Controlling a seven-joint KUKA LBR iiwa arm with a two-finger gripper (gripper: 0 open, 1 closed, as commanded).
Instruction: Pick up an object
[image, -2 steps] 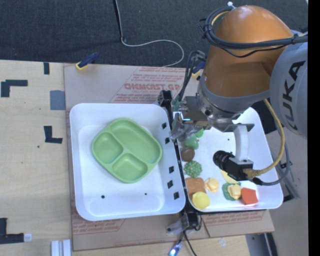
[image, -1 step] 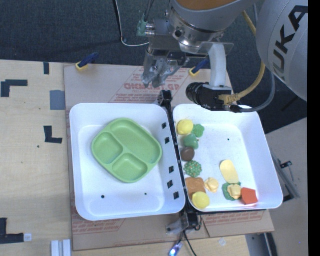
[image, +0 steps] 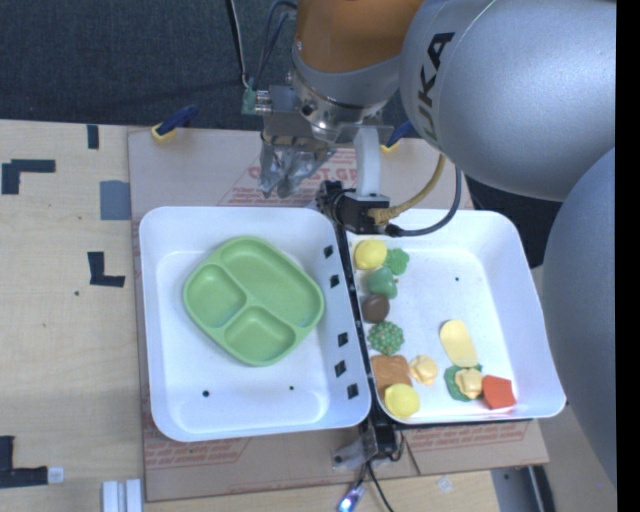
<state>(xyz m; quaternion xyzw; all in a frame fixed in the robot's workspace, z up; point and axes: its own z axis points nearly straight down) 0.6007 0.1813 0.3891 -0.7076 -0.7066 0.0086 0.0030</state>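
The gripper (image: 287, 172) hangs above the left bin's (image: 160, 300) far rim, fingers nearly together, pinching nothing. Toy foods (image: 383, 310) crowd the right bin's (image: 520, 300) left edge; a green plate (image: 253, 299) sits left.

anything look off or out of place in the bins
The green divided plate lies skewed in the left bin, its edges not parallel to the bin's walls. The toy foods crowd the right bin's left and front edges. Nothing looks spilled or damaged.

arm (image: 520, 90): grey, rounded | orange band | black "KU" lettering | black cable
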